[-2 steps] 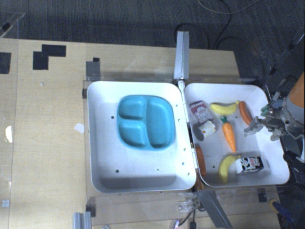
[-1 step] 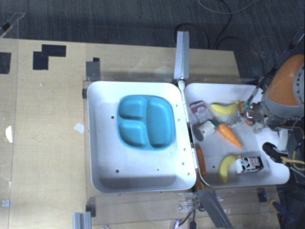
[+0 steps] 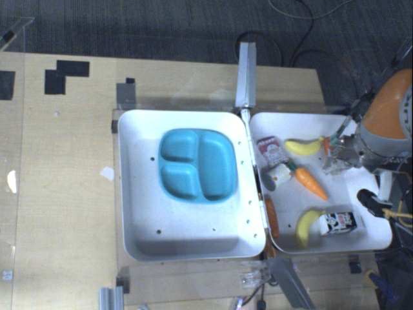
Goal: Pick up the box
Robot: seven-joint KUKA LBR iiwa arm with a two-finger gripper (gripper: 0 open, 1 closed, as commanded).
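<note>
Dark carpet with loose cables runs behind a pale wooden counter [image 3: 64,173] that carries two shallow white bins side by side. Over the right bin's [image 3: 361,244] far right side hangs the grey arm with its orange band [image 3: 390,105], and the gripper [image 3: 335,152] sits low at its end, above the bin's upper right part; whether it is spread or pressed together I cannot tell. Just beside the gripper lies a yellow banana [image 3: 303,147], with an orange carrot [image 3: 308,182] a little below it. Left of these rest a small dark red packet [image 3: 271,150] and a white packet [image 3: 279,173]. The box [image 3: 339,222], white with black print, lies near the bin's front edge, touching a second banana [image 3: 306,225]. A red sausage [image 3: 271,217] lies along the bin's left wall. The left bin [image 3: 135,225] holds a blue divided tray [image 3: 197,165].
</note>
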